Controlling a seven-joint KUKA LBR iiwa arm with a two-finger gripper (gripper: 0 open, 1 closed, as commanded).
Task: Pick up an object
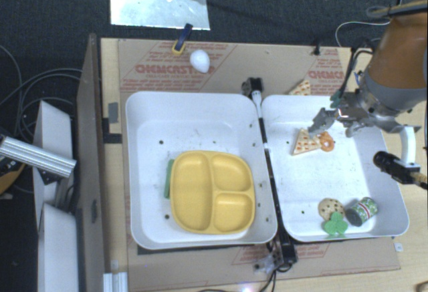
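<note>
The arm (401, 50) reaches in from the right over the right bin (374, 170), and its gripper (324, 121) hangs at the bin's upper middle, just above a flat, tan, waffle-patterned triangle (304, 143) that lies on the bin floor. The gripper's tip looks close to or touching the triangle's upper corner, though contact cannot be made out, and whether the jaws are apart or together cannot be told from this angle. The triangle points its narrow corner up toward the gripper, its long axis running from that corner down and to the left, with its broad edge lower and roughly level. Just beside its right edge lies a small orange ring (327, 143), touching or almost touching it. Well apart, in the bin's lower right corner, a round speckled cookie (329, 208), a green clover shape (335, 225) and a small green-and-grey can (361, 210) on its side sit clustered together. The left bin (194, 117) holds a yellow divided tray (212, 192) with a green strip (168, 178) along its left edge. On the cardboard behind the bins rest a white egg-like ball (200, 60) and another waffle wedge (301, 89).
</note>
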